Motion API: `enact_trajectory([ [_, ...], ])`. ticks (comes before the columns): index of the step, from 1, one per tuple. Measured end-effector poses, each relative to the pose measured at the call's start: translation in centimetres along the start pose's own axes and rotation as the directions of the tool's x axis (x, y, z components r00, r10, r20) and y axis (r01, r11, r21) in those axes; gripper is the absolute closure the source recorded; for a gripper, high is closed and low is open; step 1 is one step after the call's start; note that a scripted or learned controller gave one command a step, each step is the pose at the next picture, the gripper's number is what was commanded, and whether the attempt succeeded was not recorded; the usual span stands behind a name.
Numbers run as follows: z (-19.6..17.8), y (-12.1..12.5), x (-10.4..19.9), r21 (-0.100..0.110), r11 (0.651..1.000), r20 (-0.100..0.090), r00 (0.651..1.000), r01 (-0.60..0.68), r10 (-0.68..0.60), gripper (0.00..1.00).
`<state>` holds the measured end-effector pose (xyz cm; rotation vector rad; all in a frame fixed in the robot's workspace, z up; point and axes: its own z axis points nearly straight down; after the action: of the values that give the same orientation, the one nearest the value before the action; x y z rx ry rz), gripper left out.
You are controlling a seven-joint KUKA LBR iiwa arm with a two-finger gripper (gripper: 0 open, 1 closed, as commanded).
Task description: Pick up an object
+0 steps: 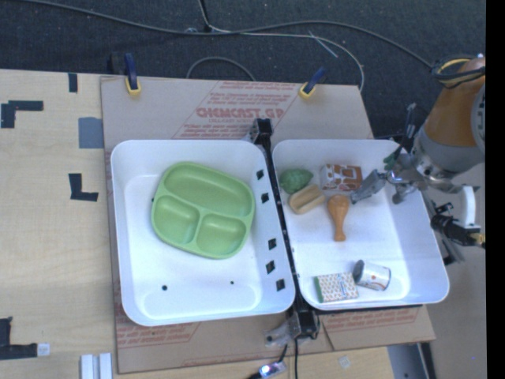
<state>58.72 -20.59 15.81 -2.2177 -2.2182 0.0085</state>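
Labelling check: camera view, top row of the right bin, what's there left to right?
Green lump → tan roll → brown-and-white box → tool. The drumstick lies below the box, so I left it out of the order.

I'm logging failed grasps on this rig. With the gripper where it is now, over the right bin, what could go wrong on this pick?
1. The gripper sits beside a tight cluster: the patterned box, drumstick and bread roll. Closing there may pinch two items or nudge them apart.
2. It hovers close to the right bin at its far edge, so a descent could clip the wall.
3. The small can is lying down and might roll if bumped.
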Motion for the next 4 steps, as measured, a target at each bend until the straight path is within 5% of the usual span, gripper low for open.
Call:
enact_trajectory([
  [1,4.6,-0.8,0.3,-0.002,1.0,0.0,1.0,0.001,-0.001,0.0],
  [2,3.4,-0.6,0.4,-0.005,1.0,0.0,1.0,0.003,-0.003,1.0],
  [4,-7.3,-0.4,-1.1,-0.012,1.0,0.001,1.0,0.001,-0.001,1.0],
])
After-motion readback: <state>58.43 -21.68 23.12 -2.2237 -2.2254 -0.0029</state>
